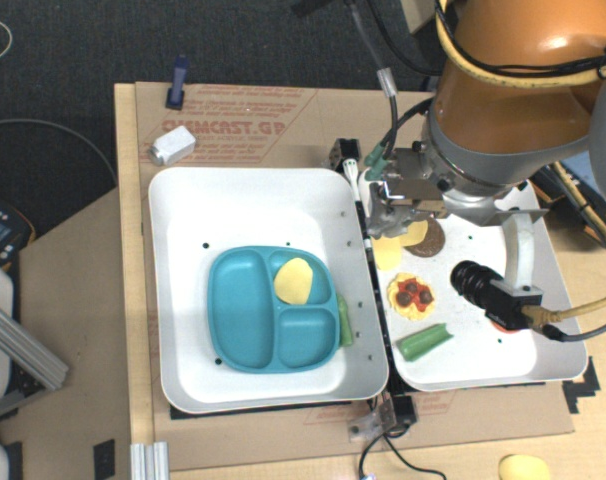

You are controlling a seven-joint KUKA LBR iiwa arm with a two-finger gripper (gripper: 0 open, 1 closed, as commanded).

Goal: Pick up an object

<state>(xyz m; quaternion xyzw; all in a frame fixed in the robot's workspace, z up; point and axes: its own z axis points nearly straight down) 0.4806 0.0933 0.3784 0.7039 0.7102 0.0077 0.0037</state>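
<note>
Down at the near edge, a rounded yellow lump (523,466) sits off the board, outside both bins. Moving up into the right bin (553,363), first comes a green pod-shaped piece (423,341) lying at a slant near the front wall. Just behind it is a small toy pizza (413,296) — a yellow round with red and dark toppings. Across the divide, the left bin (173,268) carries a teal divided plate (243,313), flat on the bin floor. There's a yellow oval piece (294,281) in its upper right compartment and a thin green strip (344,320) lying along the plate's right rim. Back in the right bin, a pale yellow slice (387,254) lies close to the dividing wall. Just beyond it is a brown disc (430,240) with another yellow bit (415,232) resting on its edge. Right over those hangs the gripper (391,208), low above the bin's back left corner, with the grey arm (503,138) and its orange band looming in from the right — open or closed, I can't tell from here. Farthest out, on the brown printed board (283,118), a small white block (173,146) and a blue clip-like item (177,83) lie beyond the bins.
</note>
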